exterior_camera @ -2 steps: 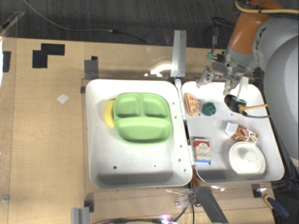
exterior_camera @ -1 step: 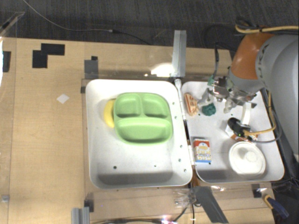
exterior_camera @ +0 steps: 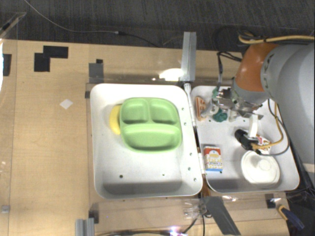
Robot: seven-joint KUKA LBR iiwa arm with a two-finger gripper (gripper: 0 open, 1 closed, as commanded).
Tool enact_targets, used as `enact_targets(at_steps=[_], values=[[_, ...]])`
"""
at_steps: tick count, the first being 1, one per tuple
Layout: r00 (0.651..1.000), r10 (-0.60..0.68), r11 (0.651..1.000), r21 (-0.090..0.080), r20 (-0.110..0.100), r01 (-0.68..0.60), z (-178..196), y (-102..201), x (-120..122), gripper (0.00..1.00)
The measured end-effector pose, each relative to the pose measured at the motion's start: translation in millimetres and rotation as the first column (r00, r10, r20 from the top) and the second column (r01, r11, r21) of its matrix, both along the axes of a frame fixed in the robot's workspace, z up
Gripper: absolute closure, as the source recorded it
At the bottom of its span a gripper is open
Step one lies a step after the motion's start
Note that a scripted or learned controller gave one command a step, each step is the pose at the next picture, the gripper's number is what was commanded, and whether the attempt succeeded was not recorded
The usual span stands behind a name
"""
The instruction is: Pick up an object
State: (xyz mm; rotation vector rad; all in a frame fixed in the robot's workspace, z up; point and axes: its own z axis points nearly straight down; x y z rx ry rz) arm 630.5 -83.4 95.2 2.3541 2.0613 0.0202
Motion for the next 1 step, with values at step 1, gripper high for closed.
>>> enact_targets(at_steps=[1], values=[[1.000,0.001,1.000,0.000,0.002,-0.001,9.5,1.1,0.9,1.00]])
